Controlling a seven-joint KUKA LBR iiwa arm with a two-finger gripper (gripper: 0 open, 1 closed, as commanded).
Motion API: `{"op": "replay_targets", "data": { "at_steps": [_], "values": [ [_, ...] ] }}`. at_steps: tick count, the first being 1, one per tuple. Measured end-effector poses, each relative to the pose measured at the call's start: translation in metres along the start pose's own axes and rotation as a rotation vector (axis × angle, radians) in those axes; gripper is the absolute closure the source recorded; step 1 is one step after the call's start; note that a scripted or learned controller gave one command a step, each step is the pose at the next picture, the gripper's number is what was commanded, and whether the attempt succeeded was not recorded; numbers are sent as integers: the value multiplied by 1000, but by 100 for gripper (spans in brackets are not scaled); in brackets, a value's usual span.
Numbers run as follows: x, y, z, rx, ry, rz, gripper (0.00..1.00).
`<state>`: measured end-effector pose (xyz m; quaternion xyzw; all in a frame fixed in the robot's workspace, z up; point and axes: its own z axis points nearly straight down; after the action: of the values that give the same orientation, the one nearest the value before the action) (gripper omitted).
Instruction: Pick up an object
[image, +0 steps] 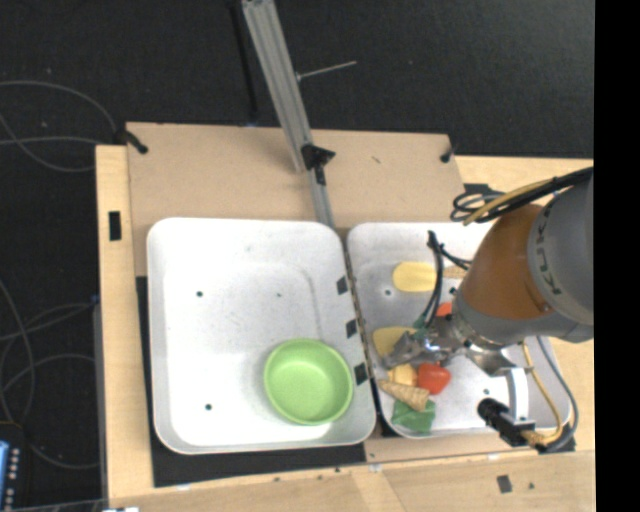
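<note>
My gripper (408, 350) reaches from the right into the right bin (385, 250), low over a cluster of small objects near its front left. Under and beside it lie a red piece (434, 378), a small yellowish piece (402, 376), a tan cone-like piece (410, 394), a green piece (416, 418) and a yellow flat piece (388, 338). A pale yellow oval object (412, 276) lies farther back in the same bin. The arm's orange band (500, 275) hides the bin's right part. Nothing shows between the fingers.
The left bin (200, 280) holds a green bowl (308, 381) near its front right corner. A slanted metal pole (285, 90) rises from the back between the bins. Cables run along the arm on the right.
</note>
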<state>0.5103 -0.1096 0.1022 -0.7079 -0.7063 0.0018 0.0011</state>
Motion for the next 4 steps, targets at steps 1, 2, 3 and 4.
{"op": "replay_targets", "data": {
  "at_steps": [1, 2, 3, 4],
  "values": [
    [1, 2, -13, -8, 3, 4, 100],
    [-11, 4, -67, -11, -1, 3, 100],
    [-16, 4, -130, -13, -1, -6, 100],
    [-16, 5, -132, -6, 2, -7, 100]
  ]
}}
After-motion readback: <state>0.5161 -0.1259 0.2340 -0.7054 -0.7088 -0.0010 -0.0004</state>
